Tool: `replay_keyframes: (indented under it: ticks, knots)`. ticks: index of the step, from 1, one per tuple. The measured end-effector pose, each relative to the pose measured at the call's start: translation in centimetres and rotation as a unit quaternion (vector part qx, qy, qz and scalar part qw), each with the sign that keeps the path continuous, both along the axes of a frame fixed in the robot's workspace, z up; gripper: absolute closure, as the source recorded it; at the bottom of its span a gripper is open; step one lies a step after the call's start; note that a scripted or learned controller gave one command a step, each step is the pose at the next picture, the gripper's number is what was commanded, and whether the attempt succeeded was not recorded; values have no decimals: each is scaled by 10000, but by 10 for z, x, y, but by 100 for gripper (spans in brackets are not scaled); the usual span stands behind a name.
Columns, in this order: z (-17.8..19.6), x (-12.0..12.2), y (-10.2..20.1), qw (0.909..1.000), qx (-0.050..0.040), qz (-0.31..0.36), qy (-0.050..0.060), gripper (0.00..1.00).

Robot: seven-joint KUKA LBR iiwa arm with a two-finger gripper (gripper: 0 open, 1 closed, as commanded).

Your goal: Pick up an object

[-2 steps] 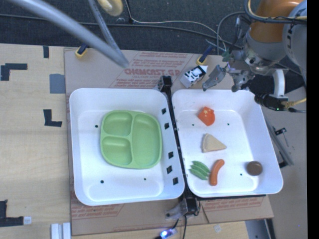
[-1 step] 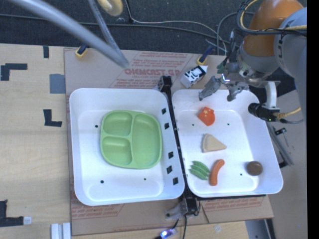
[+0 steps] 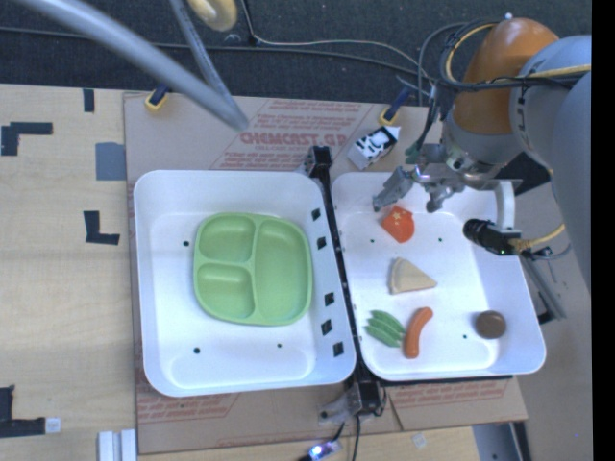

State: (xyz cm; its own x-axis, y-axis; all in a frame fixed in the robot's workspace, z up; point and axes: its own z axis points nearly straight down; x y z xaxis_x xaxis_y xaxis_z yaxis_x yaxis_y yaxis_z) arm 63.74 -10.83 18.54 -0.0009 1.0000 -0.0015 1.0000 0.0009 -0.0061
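While the arm [image 3: 538, 94] comes in from the right, its grey bulk and orange band cover the far right corner of the right bin [image 3: 509, 286], and the frame cuts off the rest of the arm. A blurred grey bar with a yellowish tip crosses the upper left, too out of focus to identify.

The hand [image 3: 416, 192] hangs over the far side of the right bin with its two fingers spread apart and nothing between them. The red tomato-like piece [image 3: 398, 223] lies in the bin just below and between the fingertips, close to them; whether they touch it cannot be told.

Nearer the middle of that bin sits a pale wedge [image 3: 410, 277], and toward the near rim lie a green pod piece [image 3: 384, 327] and an orange sausage-shaped piece [image 3: 416, 331] side by side, with a small brown round piece [image 3: 490, 325] apart by the right wall. Open white floor remains between the red piece and the wedge.

The left bin [image 3: 163, 286] holds a green divided plate [image 3: 254, 267], with bare floor along its near edge. Both bins rest on cardboard on the surface [image 3: 58, 286].
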Motion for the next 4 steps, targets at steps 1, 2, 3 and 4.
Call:
replay_keyframes:
  ticks: [1, 2, 3, 4]
  knots:
    - [-64, 0, -5, 10000, 0, 0, 9, 0]
    - [-50, 2, -3, 10000, 4, 10, -18, 100]
    - [11, 3, 6, 10000, 8, 9, -54, 100]
    - [57, -4, 6, 10000, 7, 4, -48, 100]
